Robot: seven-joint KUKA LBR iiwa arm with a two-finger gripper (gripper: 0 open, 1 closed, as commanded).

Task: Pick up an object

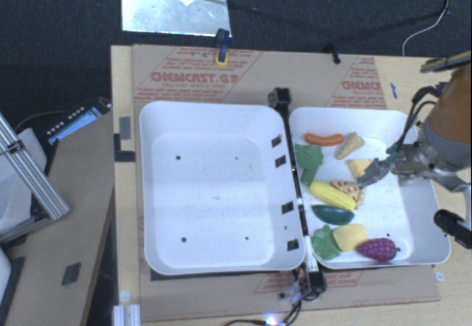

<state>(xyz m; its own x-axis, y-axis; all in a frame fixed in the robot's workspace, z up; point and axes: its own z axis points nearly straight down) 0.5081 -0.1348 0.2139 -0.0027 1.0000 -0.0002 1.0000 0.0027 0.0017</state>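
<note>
Two white bins sit side by side on the bench: the left bin (pixel 214 184) and the right bin (pixel 420 243), which holds toy food. From its left side come green leafy pieces (pixel 308 158), a sausage (pixel 323 139), a corn cob (pixel 331 195), a pizza slice (pixel 346 188) and purple grapes (pixel 377 248). Over the pizza slice's right edge hangs the gripper (pixel 371 172); whether its fingers are apart or together cannot be made out.

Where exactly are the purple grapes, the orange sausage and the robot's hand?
Grapes (pixel 377 248): camera view, middle of the purple bunch.
Sausage (pixel 324 139): camera view, middle of its length.
Hand (pixel 366 174): camera view, at the fingertips above the right bin.
</note>
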